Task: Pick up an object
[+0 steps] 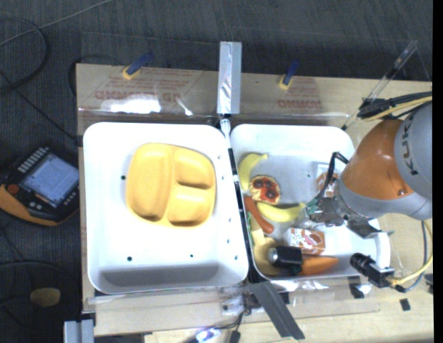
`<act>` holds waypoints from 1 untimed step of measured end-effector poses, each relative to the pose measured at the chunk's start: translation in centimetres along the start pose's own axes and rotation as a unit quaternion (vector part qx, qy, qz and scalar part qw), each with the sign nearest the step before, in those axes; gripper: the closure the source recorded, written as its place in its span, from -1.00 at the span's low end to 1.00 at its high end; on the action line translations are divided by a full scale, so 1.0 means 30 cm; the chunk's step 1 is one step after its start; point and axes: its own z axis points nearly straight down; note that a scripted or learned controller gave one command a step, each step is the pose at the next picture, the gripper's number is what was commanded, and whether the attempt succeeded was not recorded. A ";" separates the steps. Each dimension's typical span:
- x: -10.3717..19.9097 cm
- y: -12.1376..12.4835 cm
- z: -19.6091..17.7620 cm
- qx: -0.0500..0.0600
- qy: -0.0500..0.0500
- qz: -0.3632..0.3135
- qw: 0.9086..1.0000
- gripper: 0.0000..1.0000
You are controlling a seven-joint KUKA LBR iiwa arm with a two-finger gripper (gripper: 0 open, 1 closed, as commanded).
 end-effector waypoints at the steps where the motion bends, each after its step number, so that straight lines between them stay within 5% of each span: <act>1: 0.000 0.001 0.000 0.000 0.000 0.000 1.000 -1.00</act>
